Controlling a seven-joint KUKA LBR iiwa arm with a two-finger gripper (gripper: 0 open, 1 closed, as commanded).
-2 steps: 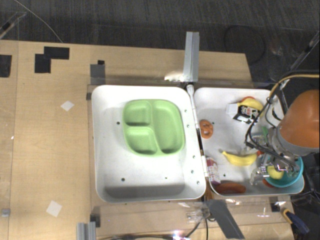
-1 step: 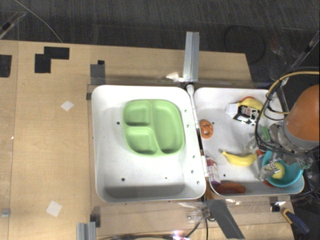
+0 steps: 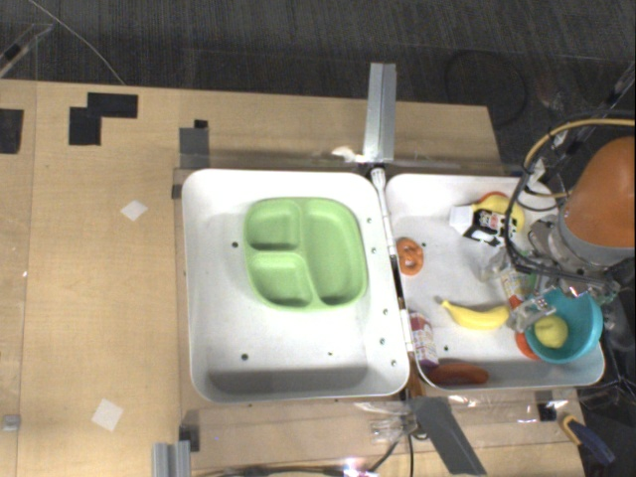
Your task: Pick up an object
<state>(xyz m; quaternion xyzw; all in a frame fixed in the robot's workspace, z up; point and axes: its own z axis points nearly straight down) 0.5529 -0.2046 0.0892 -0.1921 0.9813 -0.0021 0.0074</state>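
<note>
Approach step, nothing grasped yet by my read. Arm [image 3: 596, 202] sits over the right bin [image 3: 437, 202], gripper [image 3: 532, 301] low beside the blue bowl [image 3: 571, 331]; finger state: cannot tell, cluttered. Banana [image 3: 475, 313] lies just left of the bowl, touching nothing of the gripper that I can make out. Likeliest target is banana or bowl. Left of the banana: orange round piece [image 3: 410, 255]; below it, red-brown item [image 3: 459, 373]. Green tray [image 3: 303, 251] in the left bin [image 3: 214, 296]. Next: line up over one object, descend, close.
</note>
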